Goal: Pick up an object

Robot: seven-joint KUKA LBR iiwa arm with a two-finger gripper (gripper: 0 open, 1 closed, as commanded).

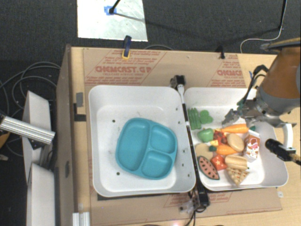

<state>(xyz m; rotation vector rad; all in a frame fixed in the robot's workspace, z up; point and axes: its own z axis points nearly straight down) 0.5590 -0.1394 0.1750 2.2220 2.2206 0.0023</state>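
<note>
The carrot (233,128) is orange and tapered, lying flat near the top of the toy-food heap in the right bin (277,175). The gripper (241,111) sits just above it, whether apart or together I cannot tell. Beside the carrot crowd a green pepper (205,135), broccoli (204,117), a bread roll (235,142), a melon slice (208,167) and a milk carton (252,149). The left bin (101,126) holds a blue tray (146,148)

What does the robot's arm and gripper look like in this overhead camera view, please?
The arm is a thick rounded grey body with a broad orange band above the wrist. The gripper is a darker grey metal assembly with slim parts. Thin black cables loop beside the wrist.
</note>
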